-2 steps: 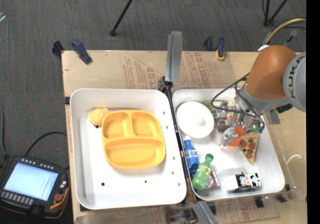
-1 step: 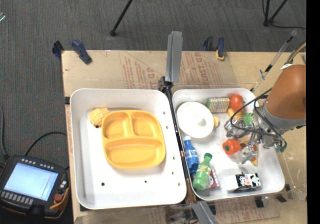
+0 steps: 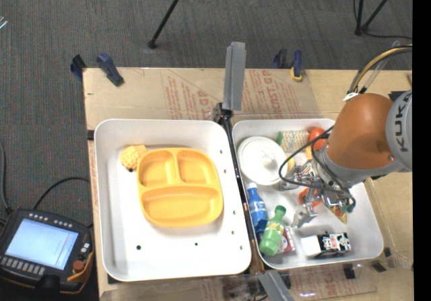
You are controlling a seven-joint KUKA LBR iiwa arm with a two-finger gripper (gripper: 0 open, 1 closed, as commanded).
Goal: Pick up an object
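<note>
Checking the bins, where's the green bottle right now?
The green bottle lies in the right bin, near its front edge, beside the blue bottle.

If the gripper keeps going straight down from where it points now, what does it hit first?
Probably the bare white floor of the right bin, just below the gripper. The green bottle lies close to its left, but depth is hard to judge from this view.

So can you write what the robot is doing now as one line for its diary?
task: pick up an object | gripper: low in right bin, beside green bottle | grasp: none seen | left bin: yellow tray
</note>
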